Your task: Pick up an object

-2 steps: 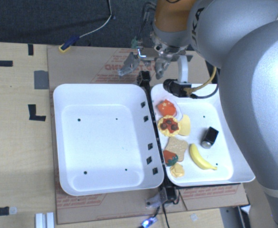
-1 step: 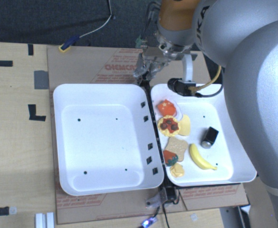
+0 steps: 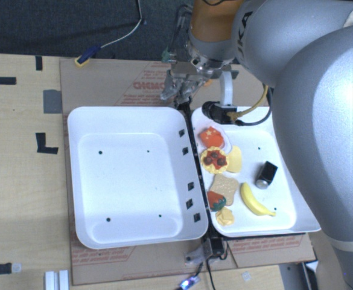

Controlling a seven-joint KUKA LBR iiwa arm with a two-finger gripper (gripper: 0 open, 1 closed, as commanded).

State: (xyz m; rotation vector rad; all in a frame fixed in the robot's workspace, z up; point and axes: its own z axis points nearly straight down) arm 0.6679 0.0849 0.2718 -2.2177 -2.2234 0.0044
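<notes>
My gripper (image 3: 180, 93) hangs over the back rim where the two bins meet, a little behind the toys and apart from them. The right bin (image 3: 285, 219) holds several toy foods along its left side: a red tomato (image 3: 211, 136), a round pizza piece (image 3: 215, 159), a pale yellow wedge (image 3: 235, 160), a slice of bread (image 3: 225, 186), a red and green piece (image 3: 216, 200) and a small yellow lump (image 3: 225, 217). A banana (image 3: 256, 201) and a black cylinder (image 3: 265, 174) lie further right.
The left bin (image 3: 79, 162) is a shallow white tray beside the right one. The big grey arm (image 3: 309, 71) covers the right bin's back right part. A black cable (image 3: 236, 116) loops just behind the tomato. Cardboard (image 3: 116, 83) lies under both bins.
</notes>
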